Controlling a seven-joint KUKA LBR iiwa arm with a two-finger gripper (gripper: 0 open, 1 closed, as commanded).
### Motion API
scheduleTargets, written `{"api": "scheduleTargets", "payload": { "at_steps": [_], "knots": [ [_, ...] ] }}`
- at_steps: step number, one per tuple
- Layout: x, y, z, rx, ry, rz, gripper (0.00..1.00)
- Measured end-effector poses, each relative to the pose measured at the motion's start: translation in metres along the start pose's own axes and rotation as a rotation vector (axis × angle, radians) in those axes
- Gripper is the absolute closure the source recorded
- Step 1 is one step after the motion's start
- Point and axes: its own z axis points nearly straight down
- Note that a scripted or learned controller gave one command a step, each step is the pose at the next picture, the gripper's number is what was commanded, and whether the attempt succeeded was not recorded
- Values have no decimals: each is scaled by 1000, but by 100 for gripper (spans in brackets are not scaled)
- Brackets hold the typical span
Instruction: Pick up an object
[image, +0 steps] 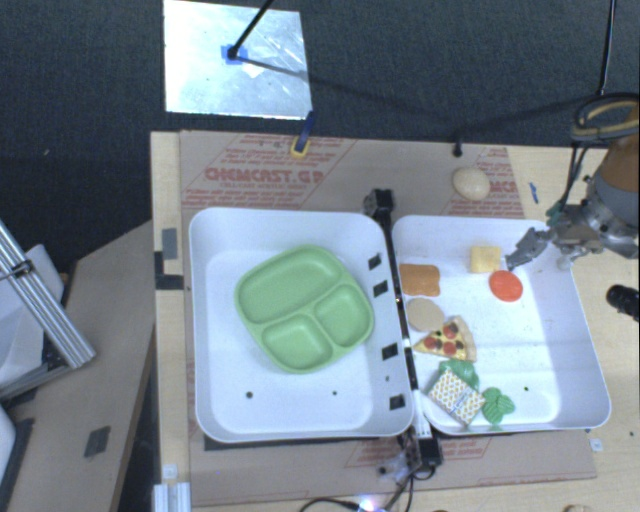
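The right bin (570, 340) holds several toy foods: a red disc (506, 287), a yellow block (485, 259), a brown toast slice (420, 279), a beige round piece (425, 314), a pizza slice (448, 340), a patterned packet (455, 393) and a green leafy piece (497, 405). My gripper (530, 247) hangs over the bin's far right corner, just above and to the right of the red disc and beside the yellow block. Nothing is seen held in it.
The left bin (215, 400) holds a green divided tray (305, 308). A beige ball (471, 182) lies on the cardboard behind the right bin. A black divider (395, 300) runs between the bins. A shiny sheet (238, 60) lies at the back.
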Motion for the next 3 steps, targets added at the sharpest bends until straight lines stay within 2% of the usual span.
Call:
{"api": "scheduleTargets", "payload": {
  "at_steps": [1, 3],
  "knots": [
    [0, 3, -8, -12, -3, -3, 0],
    [2, 5, 107, -9, -2, -2, 0]
  ]
}}
